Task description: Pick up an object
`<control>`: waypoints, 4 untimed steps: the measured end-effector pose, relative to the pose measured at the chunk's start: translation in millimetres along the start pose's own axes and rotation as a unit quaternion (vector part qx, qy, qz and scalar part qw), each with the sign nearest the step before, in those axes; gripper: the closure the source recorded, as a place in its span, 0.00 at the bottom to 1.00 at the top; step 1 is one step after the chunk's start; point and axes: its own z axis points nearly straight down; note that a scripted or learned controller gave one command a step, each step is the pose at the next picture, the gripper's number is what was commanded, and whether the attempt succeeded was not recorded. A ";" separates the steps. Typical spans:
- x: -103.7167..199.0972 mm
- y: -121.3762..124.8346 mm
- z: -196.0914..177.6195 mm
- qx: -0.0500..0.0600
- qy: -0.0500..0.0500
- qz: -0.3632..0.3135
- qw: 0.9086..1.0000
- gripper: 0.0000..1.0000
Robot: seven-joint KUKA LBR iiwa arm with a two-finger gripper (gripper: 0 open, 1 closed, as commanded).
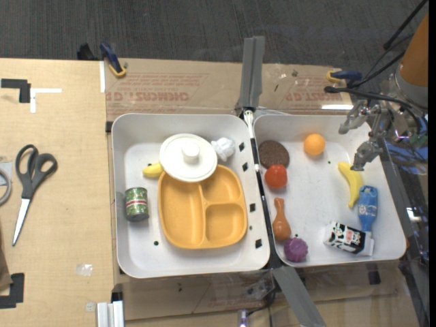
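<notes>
- Banana: small and yellow, curved, with a dark tip at its upper end. It lies on the floor of the right bin, toward the bin's 3 o'clock side.
- Gripper: reaches in from the right, hanging over the upper end of the banana. Whether the fingers are spread or closed cannot be told, and nothing can be seen held between them.
- Blue bottle: just beside the banana, at its 5 o'clock.
- Black-and-white carton: at the right bin's 5 o'clock corner.
- Orange: at the right bin's 12 o'clock.
- Brown disc and a red ball sit near the bin's left wall; below them an orange drumstick-shaped toy and a purple ball.
- Left bin: holds a yellow divided tray, with a white lid at the tray's 12 o'clock, overlapping its edge.
- Green can: stands at the tray's 9 o'clock.
- Scissors: lie on the bench well to the left of both bins.
</notes>
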 end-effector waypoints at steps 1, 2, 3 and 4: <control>-8.0 -40.0 132.2 0.000 0.000 0.016 1.000 0.00; 58.1 -43.0 140.3 0.000 0.000 0.048 0.999 0.00; -16.4 21.0 144.2 -0.002 0.012 0.064 0.998 0.00; 24.7 -43.4 139.3 0.000 0.000 0.126 0.992 0.00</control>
